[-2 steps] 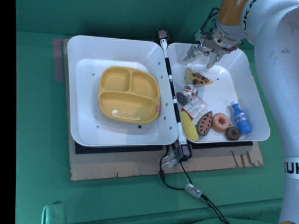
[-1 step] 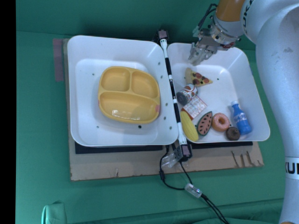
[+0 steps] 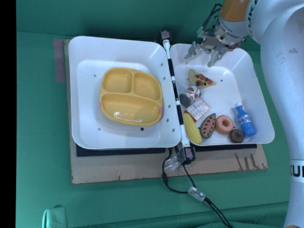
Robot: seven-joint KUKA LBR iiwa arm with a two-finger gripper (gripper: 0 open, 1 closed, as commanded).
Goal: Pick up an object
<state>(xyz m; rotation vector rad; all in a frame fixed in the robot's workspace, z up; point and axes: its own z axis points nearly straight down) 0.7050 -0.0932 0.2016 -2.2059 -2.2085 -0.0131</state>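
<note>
Gripper (image 3: 204, 52) hangs over the far part of the right bin (image 3: 256, 87), fingers spread apart with nothing between them, pointing down toward the bin floor.

Nearest to it is the toy pizza slice (image 3: 199, 79), lying flat just below it in the camera view, a little toward the bench front. That slice looks like the likeliest pick. Its long axis runs across the bin, with the broad crust end toward the divider (image 3: 173, 94) and the tip pointing toward the arm's side. A descent would call for a short shift toward the bench front, and the fingers would probably close best across the slice's narrow width.

Farther out along the same line sit a small can (image 3: 190, 96) and a printed card-like packet (image 3: 198, 109), close together. Beyond these, along the bin's near wall, lie a corn cob (image 3: 192, 128), a watermelon wedge (image 3: 208, 125), a glazed doughnut (image 3: 224, 124), a chocolate doughnut (image 3: 236, 136) and a blue bottle (image 3: 244, 119).

Well off to the side of the gripper, past the divider, the left bin (image 3: 85, 61) holds a yellow divided plate (image 3: 131, 96).
</note>
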